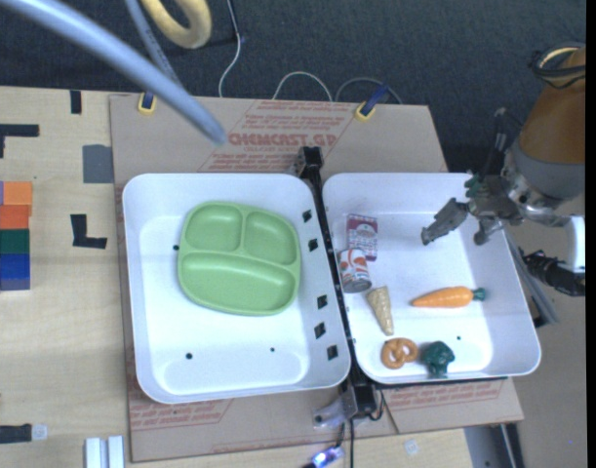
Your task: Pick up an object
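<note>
Nearest the camera, the pretzel (398,352) and broccoli (437,357) lie almost touching in the right bin (502,359), so a grab at either could nudge its neighbour. Beyond them the carrot (442,298) (round, apt to roll) lies alone. Farther back, the hand (460,221) hovers spread wide, gripping nothing, near the bin's rear wall.
</note>
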Tool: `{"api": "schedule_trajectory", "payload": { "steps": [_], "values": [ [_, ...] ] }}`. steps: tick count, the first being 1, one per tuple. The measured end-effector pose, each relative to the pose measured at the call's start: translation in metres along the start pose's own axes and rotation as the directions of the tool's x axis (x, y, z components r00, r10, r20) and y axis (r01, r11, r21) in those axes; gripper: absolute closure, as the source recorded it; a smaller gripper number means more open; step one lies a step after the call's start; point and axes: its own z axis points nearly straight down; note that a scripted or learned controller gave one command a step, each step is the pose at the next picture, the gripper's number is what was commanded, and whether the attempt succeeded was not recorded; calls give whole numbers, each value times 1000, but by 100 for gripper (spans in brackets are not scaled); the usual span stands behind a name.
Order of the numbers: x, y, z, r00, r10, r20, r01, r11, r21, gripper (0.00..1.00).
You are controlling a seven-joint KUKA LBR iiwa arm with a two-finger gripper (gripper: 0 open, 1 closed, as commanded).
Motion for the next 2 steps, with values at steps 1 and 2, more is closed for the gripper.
{"api": "schedule_trajectory", "payload": {
  "steps": [1,2],
  "values": [
    [1,2,-7,1000,-4,3,4,1000,-12,0],
    [2,-3,59,1000,-3,2,3,1000,-7,0]
  ]
}}
